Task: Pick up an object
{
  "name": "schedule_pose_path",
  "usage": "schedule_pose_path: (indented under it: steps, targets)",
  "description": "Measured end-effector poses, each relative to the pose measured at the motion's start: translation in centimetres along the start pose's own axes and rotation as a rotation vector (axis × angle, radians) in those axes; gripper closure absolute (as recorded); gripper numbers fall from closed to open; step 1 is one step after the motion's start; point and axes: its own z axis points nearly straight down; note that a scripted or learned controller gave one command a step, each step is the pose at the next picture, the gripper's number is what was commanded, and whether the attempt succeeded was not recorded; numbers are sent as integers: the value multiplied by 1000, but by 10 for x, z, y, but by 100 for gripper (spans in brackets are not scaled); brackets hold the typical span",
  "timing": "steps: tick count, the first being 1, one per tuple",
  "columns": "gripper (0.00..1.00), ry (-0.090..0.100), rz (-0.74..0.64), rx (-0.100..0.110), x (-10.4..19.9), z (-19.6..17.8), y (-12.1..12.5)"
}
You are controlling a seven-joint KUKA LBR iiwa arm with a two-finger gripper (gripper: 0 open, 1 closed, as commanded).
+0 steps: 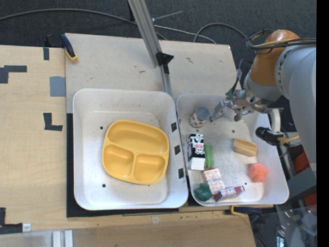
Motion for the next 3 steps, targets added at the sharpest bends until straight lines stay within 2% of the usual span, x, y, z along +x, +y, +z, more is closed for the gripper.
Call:
schedule_pose_path:
  steps: [1, 2, 3]
  targets:
    - [0, -2, 0, -5, 1, 20, 0]
    - [100, -2, -2, -6, 2, 9, 0]
    - [100, 0, -1, -12, 12, -39, 1]
